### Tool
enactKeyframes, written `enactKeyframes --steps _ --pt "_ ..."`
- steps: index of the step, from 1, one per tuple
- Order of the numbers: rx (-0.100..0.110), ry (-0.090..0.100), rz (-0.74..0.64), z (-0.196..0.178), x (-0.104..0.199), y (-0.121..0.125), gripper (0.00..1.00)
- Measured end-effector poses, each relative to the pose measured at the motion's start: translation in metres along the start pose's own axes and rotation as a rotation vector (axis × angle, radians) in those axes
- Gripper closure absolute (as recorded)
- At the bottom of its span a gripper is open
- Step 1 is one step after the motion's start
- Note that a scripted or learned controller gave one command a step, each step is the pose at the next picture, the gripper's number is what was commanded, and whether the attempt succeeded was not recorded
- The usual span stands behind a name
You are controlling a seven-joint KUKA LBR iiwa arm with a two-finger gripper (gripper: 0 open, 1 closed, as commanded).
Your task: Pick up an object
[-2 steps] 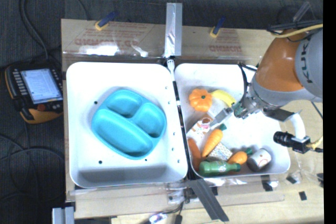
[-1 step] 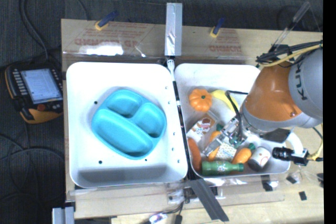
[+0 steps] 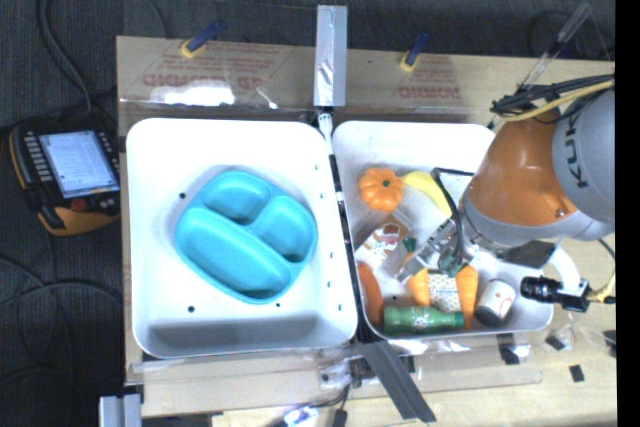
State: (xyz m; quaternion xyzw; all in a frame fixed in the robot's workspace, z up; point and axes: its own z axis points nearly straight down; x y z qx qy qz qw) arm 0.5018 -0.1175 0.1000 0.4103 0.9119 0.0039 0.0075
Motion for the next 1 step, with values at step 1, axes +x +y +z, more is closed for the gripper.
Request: enactKeyframes --steps 1 --pt "0.017 0.010 0.236 -0.1057 0.0230 0.0663 1.00"
